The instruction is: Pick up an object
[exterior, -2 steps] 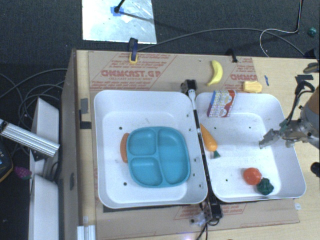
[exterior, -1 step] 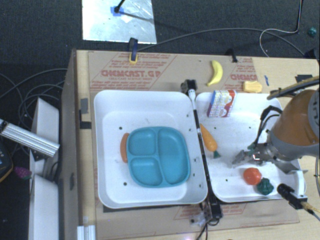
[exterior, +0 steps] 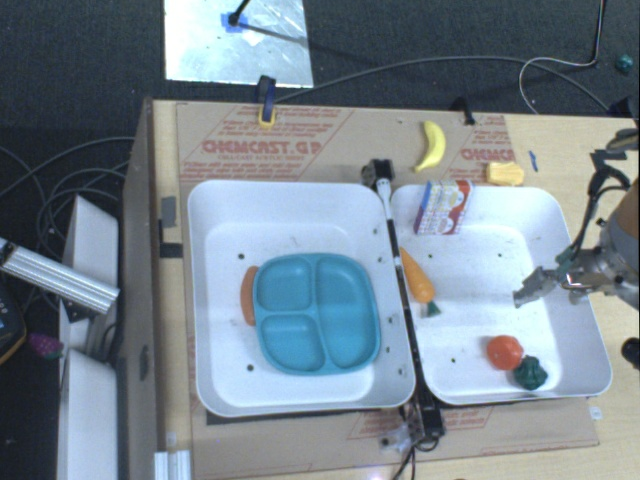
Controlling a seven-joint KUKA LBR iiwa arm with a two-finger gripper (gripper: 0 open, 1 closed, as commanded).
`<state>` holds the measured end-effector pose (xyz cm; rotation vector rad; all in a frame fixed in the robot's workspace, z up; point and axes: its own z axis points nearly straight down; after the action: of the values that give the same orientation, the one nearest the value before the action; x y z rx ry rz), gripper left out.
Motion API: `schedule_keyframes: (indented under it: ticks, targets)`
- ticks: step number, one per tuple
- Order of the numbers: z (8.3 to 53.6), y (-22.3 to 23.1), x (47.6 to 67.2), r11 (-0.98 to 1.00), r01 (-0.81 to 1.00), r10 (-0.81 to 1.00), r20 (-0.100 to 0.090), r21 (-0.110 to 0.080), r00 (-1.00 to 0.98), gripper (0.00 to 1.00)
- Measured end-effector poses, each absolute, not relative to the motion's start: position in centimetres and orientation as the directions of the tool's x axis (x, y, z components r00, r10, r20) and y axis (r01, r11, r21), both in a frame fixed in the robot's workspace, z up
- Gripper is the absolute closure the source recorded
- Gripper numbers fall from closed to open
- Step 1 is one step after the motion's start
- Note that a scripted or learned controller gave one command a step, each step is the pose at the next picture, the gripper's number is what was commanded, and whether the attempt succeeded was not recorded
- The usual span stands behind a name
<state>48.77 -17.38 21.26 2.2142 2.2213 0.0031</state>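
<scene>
My gripper [exterior: 545, 283] hangs over the right side of the right bin [exterior: 480, 388], reaching in from the right edge. Nothing shows in its grasp. A red tomato [exterior: 505, 350] and a green broccoli piece [exterior: 530, 373] lie in the bin's near right corner, just below the gripper. An orange carrot [exterior: 417, 278] rests against the bin's left wall. A red, white and blue striped packet [exterior: 442, 208] leans at the bin's far edge.
The left bin [exterior: 225, 218] holds a blue divided plate [exterior: 318, 311] with an orange sausage-like piece [exterior: 247, 295] at its left side. On the bench behind the bins lie a banana [exterior: 432, 146] and a yellow item [exterior: 506, 174].
</scene>
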Motion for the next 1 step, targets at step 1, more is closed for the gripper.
schedule_keyframes:
  ticks: [1]
  targets:
    - [11.24, -16.39, 48.59, 0.001, 1.000, 1.000, 0.001, -0.001, -0.001, 0.00]
